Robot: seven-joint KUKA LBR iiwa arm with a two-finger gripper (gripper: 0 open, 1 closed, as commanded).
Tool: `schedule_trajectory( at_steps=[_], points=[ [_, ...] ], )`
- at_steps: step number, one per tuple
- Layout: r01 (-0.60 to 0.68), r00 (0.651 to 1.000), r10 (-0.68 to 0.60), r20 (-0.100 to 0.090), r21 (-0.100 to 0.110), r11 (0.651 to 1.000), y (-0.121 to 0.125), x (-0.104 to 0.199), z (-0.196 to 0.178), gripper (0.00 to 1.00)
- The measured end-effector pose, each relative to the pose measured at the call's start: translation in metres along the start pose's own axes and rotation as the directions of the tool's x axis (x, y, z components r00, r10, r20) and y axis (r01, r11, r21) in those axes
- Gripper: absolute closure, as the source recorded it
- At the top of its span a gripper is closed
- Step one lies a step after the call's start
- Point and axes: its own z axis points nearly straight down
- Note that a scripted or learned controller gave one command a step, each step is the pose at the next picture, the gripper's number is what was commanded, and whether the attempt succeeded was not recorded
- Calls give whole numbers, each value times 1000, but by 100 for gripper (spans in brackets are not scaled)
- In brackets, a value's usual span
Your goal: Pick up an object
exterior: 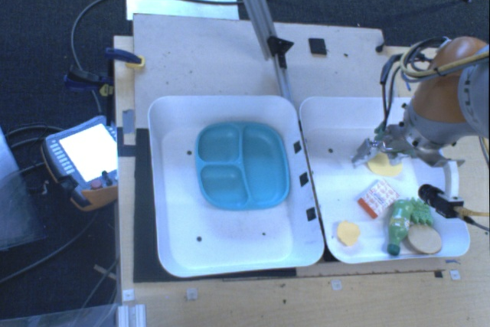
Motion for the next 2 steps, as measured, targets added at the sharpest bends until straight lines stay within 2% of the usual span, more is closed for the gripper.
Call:
schedule_trajectory(
  at_steps=[1,2],
  points=[
    [0,1000,0,1,-5,1000,2,0,28,0],
    [-1,1000,1,6,-15,1000,5,-2,14,100]
  ],
)
